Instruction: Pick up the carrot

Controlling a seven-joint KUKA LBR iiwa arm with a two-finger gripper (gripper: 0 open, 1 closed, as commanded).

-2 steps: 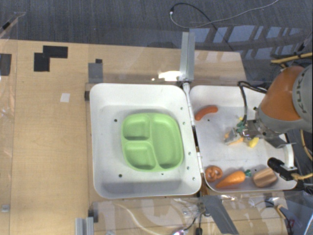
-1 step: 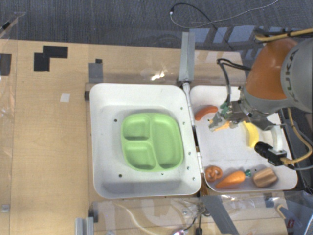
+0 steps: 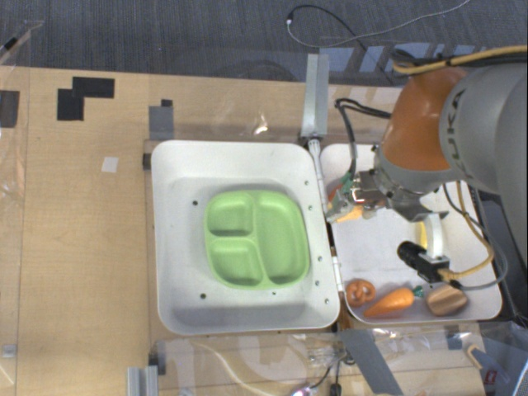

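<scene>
Pincer [image 3: 346, 198]: low over the upper left corner of the right bin [image 3: 375, 250], close to the wall it shares with the left bin [image 3: 181, 180]. Whether it is spread or pressed together I cannot tell, since the wrist covers it from above.

Beside the pincer: a small yellow-orange piece [image 3: 350, 215] lies right at its lower edge. It cannot be made out whether the piece is pinched or just lying there.

Arm: grey with an orange band, reaching in from the right across the right bin.

Carrot [image 3: 389, 302]: on the floor of the right bin along its near edge, well apart from the pincer. It lies flat and slightly slanted, with its green top toward the right.

Carrot's neighbours: a round red-brown thing [image 3: 360, 290] sits just beside the thin end, and a tan lump [image 3: 446, 301] lies close to the green top.

Farther out: a green divided plate [image 3: 256, 238] sits in the middle of the left bin.

How the carrot will likely handle: probably light and stiff, with a smooth tapered skin. It is apt to roll or squirt out sideways if squeezed near the point.

Where to take hold: across the thick middle, closing across its width — clear of both neighbours and off the narrow tip.

Risk: crowding at both ends leaves little room, so a descent slightly off centre may nudge the round thing or the lump.
</scene>
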